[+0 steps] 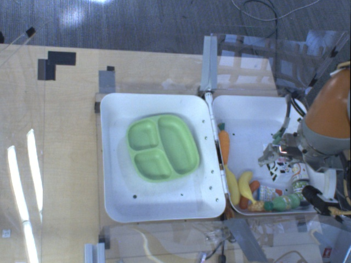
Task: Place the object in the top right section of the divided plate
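Left bin [112, 163]: white and shallow, holding a green divided plate [163, 147] near its middle; the plate has three sections, two small ones on the left and a long one on the right, all bare.
Right bin [247, 114]: white, just beside the left bin, with toy food gathered along its left wall and near edge.
Carrot [224, 145]: orange, lying against the right bin's left wall.
Bananas [239, 184]: two yellow pieces near the bin's near left corner.
Green item [285, 203]: lying at the near edge, beside small red and orange pieces.
Gripper [274, 155]: low over the right bin's right half, above a white item [290, 171] with black marks.
Fingers: cannot tell whether released or clenched.
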`<state>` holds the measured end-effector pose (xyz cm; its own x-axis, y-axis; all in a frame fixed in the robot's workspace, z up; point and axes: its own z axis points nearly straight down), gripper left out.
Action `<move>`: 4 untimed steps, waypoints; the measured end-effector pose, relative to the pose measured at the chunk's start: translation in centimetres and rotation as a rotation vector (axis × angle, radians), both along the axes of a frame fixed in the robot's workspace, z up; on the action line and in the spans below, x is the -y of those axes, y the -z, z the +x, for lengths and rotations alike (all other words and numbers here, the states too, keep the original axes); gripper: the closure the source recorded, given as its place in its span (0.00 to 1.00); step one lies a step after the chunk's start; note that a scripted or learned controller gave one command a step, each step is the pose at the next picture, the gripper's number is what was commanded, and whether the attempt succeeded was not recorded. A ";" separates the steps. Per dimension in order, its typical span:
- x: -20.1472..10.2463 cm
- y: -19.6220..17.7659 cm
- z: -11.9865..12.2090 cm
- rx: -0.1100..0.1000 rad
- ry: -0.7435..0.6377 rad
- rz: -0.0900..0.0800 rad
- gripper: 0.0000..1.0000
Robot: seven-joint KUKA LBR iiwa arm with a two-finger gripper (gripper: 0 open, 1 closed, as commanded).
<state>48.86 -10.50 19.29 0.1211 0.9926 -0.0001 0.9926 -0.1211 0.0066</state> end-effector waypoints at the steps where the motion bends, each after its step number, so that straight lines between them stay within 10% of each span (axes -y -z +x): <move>1: -6.7 0.8 0.0 -0.001 -0.131 0.000 1.00; 3: -21.3 0.4 3.6 -0.002 -0.413 0.000 1.00; 4: -17.9 0.8 1.2 -0.002 -0.438 -0.001 1.00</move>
